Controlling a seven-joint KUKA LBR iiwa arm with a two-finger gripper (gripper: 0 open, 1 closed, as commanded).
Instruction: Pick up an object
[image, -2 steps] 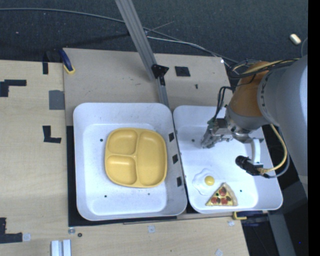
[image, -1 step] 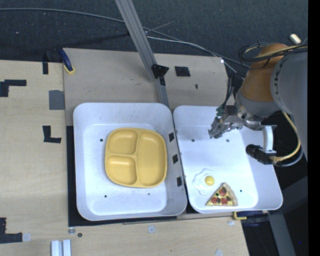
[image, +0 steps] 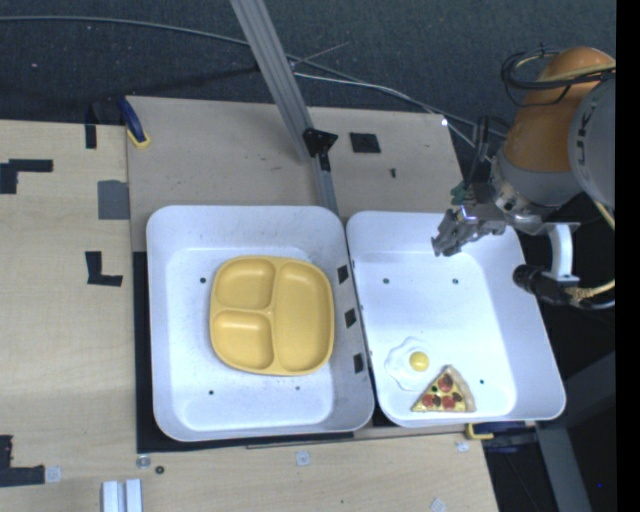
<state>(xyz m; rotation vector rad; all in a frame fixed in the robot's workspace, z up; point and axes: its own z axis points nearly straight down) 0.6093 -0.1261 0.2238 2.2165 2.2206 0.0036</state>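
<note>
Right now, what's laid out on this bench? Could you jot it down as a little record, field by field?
left bin: holds a yellow divided plate
right bin: holds a toy fried egg and a toy pizza slice, side by side near its front edge
gripper: over the far end of the right bin, apart from both toys
grasp: nothing seen between the fingers

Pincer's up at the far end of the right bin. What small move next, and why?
Probably bring the pincer toward the near end of the right bin. Both small items lie there, the fried egg and the pizza slice, well apart from where the pincer hangs. The egg is nearer, so line up above it first.
</note>
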